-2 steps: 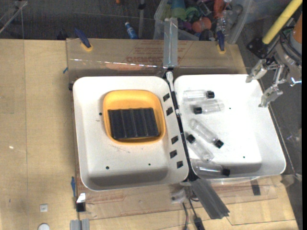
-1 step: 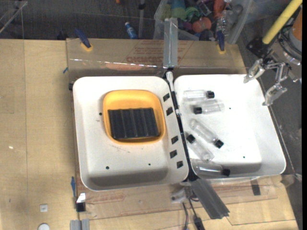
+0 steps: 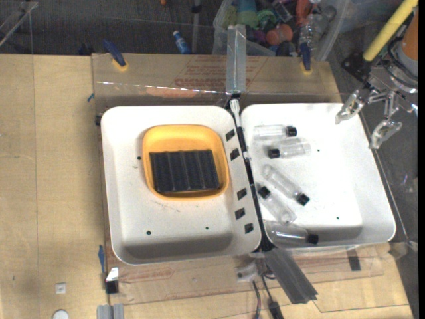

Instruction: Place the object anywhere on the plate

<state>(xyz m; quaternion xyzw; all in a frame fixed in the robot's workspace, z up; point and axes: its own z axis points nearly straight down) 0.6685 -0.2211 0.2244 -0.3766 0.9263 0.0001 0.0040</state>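
Fingers of the gripper point(image 3: 364, 119) were seen spread apart, with nothing between them, above the far right corner of the right bin point(image 3: 378, 205). The arm itself was cut off by the right edge of the view, so only the orange band and a part of the wrist could be made out.

In the right bin several small clear tubes with black caps were scattered. One tube point(image 3: 273, 131) lay near the far wall, a second tube point(image 3: 289, 151) just below it, a third tube point(image 3: 285, 188) lay slantwise in the middle, and a fourth tube point(image 3: 292, 234) rested against the near wall. More could lie beside the third one, but this was hard to tell, because clear plastic almost disappears on the white floor.

These tubes were judged to be light, stiff and smooth, so they may roll or slip away when touched. It is advised that a tube is taken across its middle, with the fingers set at both long sides.

In the left bin point(image 3: 119, 178) the orange plate point(image 3: 151, 141) stood, with a dark ribbed insert point(image 3: 184, 170) in it, well apart from the gripper. No tube was on the plate yet.
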